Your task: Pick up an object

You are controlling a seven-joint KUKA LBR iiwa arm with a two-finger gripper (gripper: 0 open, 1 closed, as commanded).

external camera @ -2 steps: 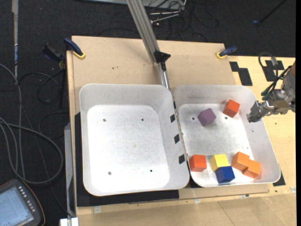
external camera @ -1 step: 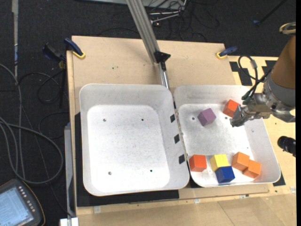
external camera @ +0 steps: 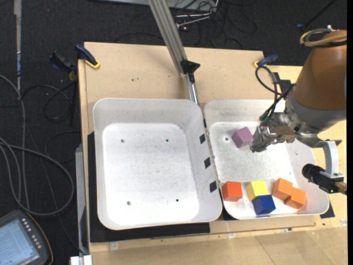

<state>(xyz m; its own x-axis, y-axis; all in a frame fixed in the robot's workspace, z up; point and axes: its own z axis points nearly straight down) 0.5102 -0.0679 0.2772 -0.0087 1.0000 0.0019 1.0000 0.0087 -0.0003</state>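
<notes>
A small purple block (external camera: 241, 137) lies in the upper part of the right white bin (external camera: 309, 173), just left of the gripper (external camera: 259, 145); whether the gripper is open or closed cannot be told. The grey arm (external camera: 322, 93) reaches in from the right, wrist angled down. An orange cube (external camera: 232, 190), yellow cube (external camera: 256, 189), blue cube (external camera: 264, 204) and two orange blocks (external camera: 289, 193) crowd the bin's near edge. The left white bin (external camera: 146, 162) offers open floor. No writing is legible.

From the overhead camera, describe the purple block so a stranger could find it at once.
Start at the right-hand white bin, the one the arm reaches into. The purple block lies alone in its far part, just left of the gripper. It is the sole purple piece; the orange, yellow and blue blocks cluster along the bin's near edge.
</notes>
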